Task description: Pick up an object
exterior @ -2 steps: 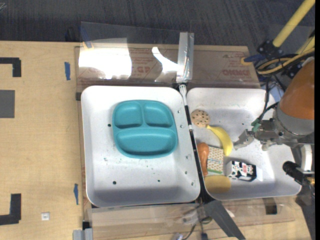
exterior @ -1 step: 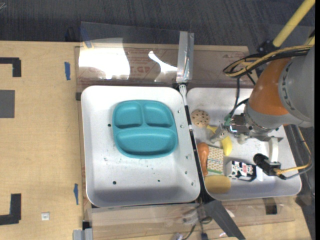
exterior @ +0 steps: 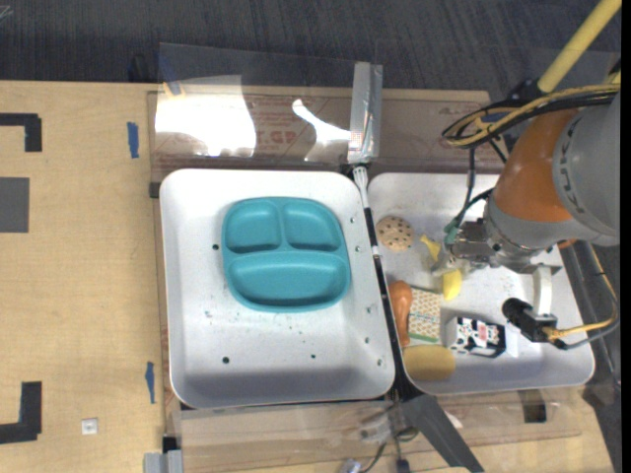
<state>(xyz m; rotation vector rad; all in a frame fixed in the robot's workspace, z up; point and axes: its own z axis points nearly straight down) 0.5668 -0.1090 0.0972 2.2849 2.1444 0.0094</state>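
Nearest the cam, at the bottom edge of the right bin [exterior: 577, 358], a tan rounded item [exterior: 431, 362], maybe a bread roll or potato, is sitting against the front wall. Just behind it a green-and-white patterned box [exterior: 424, 315] is lying flat, w/ an orange carrot-like piece [exterior: 399, 304] along its left side, touching the divider btwn bins. To the right of the box, a black-and-white cow-print carton [exterior: 478, 337] is resting on the bin floor. Further back, a round speckled cookie [exterior: 394, 232] is sitting near the bin's rear-left corner.

The grey arm w/ orange band [exterior: 532, 180] is reaching in from the right, over the right bin. The gripper [exterior: 446, 256] is hanging over the bin's middle, w/ small yellow pieces [exterior: 451, 284] right at its tip; can't tell whether the claw is released or clenched, fingers too blurred.

The left bin [exterior: 197, 343] is holding a teal divided plate [exterior: 286, 252], three compartments, lying flat around the centre, well apart from the gripper.
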